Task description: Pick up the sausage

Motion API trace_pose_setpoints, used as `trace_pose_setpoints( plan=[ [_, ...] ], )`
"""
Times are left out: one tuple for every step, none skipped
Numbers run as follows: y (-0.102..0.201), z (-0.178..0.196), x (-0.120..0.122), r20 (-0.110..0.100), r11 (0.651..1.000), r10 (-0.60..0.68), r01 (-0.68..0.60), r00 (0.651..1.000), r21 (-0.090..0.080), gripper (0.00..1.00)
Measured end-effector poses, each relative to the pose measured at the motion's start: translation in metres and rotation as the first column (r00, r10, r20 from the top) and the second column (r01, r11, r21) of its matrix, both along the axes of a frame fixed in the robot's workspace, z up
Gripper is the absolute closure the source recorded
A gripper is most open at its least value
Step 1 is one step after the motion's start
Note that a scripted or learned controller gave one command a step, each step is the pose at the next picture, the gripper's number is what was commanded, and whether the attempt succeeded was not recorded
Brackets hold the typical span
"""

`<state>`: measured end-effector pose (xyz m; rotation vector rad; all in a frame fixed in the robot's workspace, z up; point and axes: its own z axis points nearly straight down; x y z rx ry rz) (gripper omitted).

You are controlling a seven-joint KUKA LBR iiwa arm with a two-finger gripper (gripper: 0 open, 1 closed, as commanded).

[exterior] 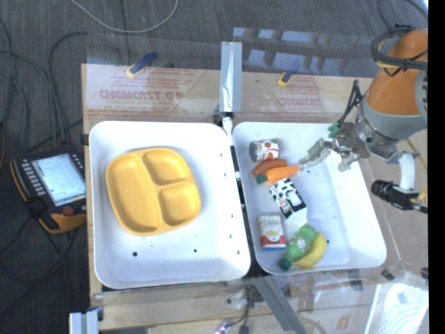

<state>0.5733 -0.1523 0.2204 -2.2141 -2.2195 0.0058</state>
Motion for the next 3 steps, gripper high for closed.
trace_pose_setpoints(
  plan=[
    [0.007, -0.100, -0.013, 0.037, 0.996, -0.089, 0.089, 0.995, -0.003, 0.00],
    [0.045, -0.114, -0.028, 0.048, 0.843, -0.538, 0.538, 0.841, 0.016, 0.00],
    [0.037, -0.114, -0.048, 0.041, 0.565, -0.825, 0.823, 0.564, 0.050, 0.00]
  ],
)
